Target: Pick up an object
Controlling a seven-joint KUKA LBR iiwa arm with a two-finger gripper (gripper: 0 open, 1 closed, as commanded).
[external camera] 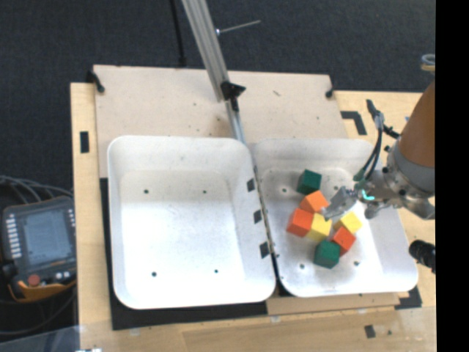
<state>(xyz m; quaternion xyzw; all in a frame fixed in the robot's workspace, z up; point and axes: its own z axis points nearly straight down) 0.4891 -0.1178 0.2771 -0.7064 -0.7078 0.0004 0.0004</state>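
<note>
A pale wooden bench (205, 101) stands on dark carpet (73, 20), a grey metal post (209, 42) slanting above it.

The arm (419, 141) is cut off where it enters at the right; its gripper (338, 205) covers part of the orange block (315, 201) and yellow block (351, 222) beneath, and its fingertips are too blurred to read.

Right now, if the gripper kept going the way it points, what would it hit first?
Probably the orange cube. The gripper points left and down into the cluster, its tip right beside that cube and above the yellow cube. Depth is unclear, so yellow might come first.
</note>
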